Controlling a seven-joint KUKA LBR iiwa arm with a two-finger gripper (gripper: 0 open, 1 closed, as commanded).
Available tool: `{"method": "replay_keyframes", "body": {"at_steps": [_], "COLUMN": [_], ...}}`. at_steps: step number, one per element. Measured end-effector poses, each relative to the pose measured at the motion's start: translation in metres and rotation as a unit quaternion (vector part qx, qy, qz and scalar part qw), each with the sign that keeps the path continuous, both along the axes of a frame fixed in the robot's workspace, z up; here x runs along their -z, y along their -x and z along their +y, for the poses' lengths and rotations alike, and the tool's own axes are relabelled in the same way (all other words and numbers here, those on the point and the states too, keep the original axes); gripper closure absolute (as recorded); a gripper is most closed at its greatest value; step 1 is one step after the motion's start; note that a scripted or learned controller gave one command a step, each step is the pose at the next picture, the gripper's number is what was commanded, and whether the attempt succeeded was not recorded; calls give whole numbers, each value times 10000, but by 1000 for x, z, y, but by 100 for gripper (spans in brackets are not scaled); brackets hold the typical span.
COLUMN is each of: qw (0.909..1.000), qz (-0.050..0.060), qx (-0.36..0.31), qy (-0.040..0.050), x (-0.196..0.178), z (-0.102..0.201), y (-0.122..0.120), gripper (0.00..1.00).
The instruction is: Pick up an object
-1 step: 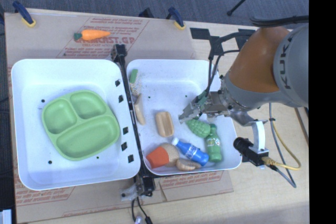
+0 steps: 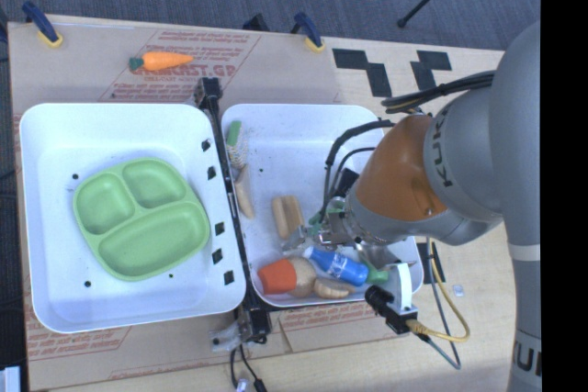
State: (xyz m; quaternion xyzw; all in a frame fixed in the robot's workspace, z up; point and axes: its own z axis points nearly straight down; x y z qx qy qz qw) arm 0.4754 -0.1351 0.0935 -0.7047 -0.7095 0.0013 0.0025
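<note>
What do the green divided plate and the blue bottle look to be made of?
The green divided plate looks like moulded plastic, matte: one even colour, soft rounded compartment walls. The blue bottle seems to be glossy plastic with a white label, going by its bright highlights; it could be a toy.

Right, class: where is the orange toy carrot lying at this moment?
The orange toy carrot lies outside both bins on the brown cardboard, above the left white bin holding the green divided plate.
</note>
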Motion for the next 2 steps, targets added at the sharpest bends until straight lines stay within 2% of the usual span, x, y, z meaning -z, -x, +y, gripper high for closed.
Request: {"method": "replay_keyframes", "body": {"at_steps": [1, 2], "qw": [10000, 10000], "qz": [8, 7], "qx": [-28, -30], "qy": [-2, 0], "x": [-10, -10], "z": [0, 0], "y": [0, 0], "gripper": [100, 0]}}
